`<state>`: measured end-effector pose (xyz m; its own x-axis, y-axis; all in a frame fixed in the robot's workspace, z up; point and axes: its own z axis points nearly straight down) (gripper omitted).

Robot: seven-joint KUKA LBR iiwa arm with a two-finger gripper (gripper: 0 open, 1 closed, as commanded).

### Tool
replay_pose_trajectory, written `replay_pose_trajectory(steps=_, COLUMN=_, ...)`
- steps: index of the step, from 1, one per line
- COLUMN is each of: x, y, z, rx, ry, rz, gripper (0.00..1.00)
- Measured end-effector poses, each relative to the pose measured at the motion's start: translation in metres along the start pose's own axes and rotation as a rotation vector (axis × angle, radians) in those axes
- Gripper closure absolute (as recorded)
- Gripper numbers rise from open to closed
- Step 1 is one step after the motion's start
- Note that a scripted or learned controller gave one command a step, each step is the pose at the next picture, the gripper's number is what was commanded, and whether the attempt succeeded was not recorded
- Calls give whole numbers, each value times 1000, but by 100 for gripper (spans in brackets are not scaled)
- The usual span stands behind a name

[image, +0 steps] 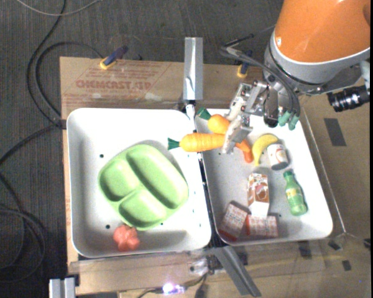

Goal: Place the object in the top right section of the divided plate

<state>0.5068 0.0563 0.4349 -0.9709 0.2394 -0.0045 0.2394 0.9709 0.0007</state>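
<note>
Gripping the long orange plastic carrot (202, 142) near its thick end, our pale two-finger gripper (234, 136) holds it level above the wall between the two shallow white bins (202, 166). We see the green divided plate (144, 184) lying below and left of that carrot, in the left bin, with a small red toy (125, 238) just below the plate

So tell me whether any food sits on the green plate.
No. The green plate holds nothing; the carrot lies across the bins' rims.
</note>
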Motion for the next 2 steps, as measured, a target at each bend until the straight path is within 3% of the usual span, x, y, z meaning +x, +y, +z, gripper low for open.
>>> replay_pose_trajectory(steps=1, x=33, y=43, z=0, rx=0, ry=0, rz=-216, gripper=100)
replay_pose_trajectory(steps=2, x=10, y=-49, z=166, rx=2, ry=4, rz=-269, gripper=100)
